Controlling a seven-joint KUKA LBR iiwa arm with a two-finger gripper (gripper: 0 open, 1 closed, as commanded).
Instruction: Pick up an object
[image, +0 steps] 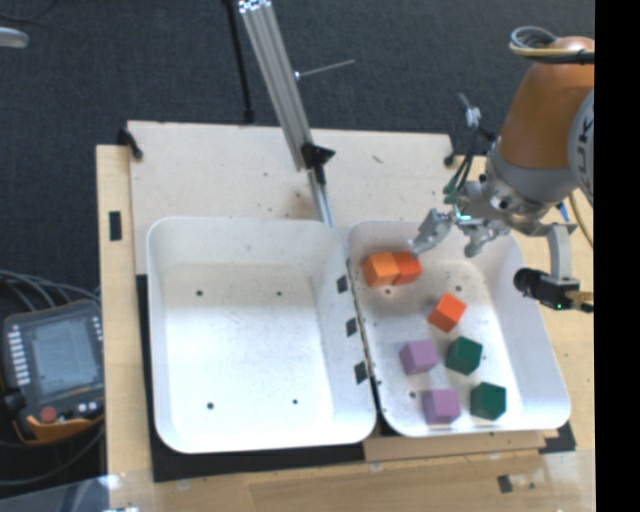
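Observation:
The right bin (520, 330) holds several small blocks. An orange block pair (390, 268) lies at its far left, and another orange block (447, 312) sits near the middle. Two purple blocks (419, 356) (440, 405) and two green blocks (464, 355) (488, 400) lie toward the near side. My gripper (455, 235) hangs over the bin's far edge, just right of and above the orange pair. Its fingers (432, 232) are spread apart with nothing between them.
The left bin (250, 330) stands beside the right one, sharing a middle wall. A slanted metal rail (285, 100) rises from the back of the bench to the bins' junction. A teach pendant (55, 365) lies off the bench at the left.

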